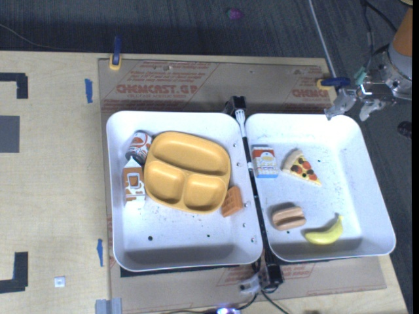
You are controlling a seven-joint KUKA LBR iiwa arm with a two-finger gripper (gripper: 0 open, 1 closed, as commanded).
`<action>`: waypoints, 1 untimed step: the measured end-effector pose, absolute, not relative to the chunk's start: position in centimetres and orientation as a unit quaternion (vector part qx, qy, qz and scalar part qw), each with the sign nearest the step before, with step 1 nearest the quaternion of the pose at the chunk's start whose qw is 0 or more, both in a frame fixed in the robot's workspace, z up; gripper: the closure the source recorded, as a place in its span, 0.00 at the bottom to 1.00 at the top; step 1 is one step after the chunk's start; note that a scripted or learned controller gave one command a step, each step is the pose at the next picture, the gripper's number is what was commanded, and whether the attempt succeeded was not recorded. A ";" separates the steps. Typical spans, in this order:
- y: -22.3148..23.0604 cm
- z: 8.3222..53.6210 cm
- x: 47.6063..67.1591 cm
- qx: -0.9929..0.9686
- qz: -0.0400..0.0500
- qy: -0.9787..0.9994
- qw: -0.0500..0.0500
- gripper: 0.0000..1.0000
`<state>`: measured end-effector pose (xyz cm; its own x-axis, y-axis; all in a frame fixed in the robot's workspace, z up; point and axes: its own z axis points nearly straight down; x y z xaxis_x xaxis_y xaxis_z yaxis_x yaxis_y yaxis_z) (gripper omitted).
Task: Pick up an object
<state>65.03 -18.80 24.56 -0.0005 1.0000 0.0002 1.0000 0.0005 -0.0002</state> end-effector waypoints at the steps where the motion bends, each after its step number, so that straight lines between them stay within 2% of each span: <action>1: -21.2 9.6 59.2 -0.705 -0.003 -0.709 0.006 0.00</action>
<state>59.16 -21.19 9.61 -0.0045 0.9999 0.0118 1.0000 0.0046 -0.0043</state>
